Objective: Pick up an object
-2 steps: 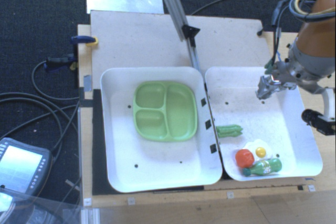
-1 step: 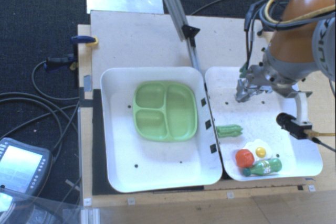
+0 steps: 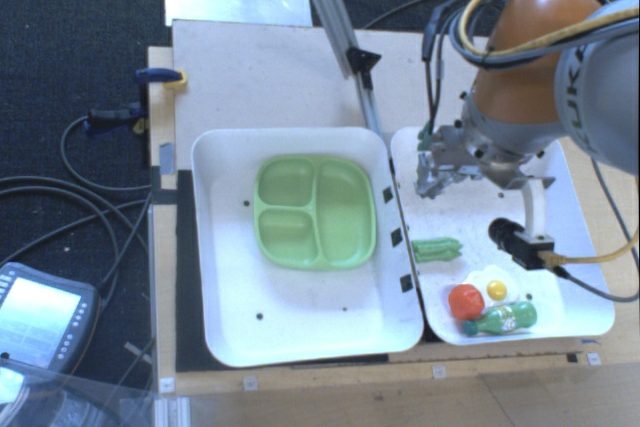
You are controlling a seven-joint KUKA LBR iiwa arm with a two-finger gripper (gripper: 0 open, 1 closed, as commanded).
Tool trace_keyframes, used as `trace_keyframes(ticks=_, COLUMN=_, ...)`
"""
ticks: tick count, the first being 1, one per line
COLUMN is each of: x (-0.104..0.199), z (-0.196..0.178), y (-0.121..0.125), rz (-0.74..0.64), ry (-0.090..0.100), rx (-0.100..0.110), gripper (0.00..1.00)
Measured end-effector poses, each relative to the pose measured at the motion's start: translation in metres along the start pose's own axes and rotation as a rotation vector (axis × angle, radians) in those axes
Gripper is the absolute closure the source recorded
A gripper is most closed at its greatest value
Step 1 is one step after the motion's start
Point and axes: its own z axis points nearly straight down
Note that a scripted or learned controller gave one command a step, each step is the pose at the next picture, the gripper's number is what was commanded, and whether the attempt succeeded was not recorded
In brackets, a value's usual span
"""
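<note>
My gripper (image 3: 432, 177) hangs over the far left part of the right bin (image 3: 580, 215), its metal fingers pointing down above bare bin floor. A green pea-pod-shaped toy (image 3: 437, 249) lies below it near the bin's left wall. Toward the near edge sit a red tomato (image 3: 465, 301), a small yellow ball (image 3: 496, 291) on a white fried-egg piece, and a green bottle (image 3: 503, 317) lying on its side. Nothing shows between the fingers.
The left bin (image 3: 225, 315) holds a light green divided plate (image 3: 315, 211). A slanted metal pole (image 3: 330, 0) crosses the bench behind the bins. Cables and a teach pendant (image 3: 35, 315) lie off the bench at left.
</note>
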Motion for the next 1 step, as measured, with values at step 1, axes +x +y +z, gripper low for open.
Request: trace_keyframes(ticks=1, x=0.0476, z=0.0185, y=-0.0056, rz=0.001, ry=-0.001, rx=0.001, gripper=1.00)
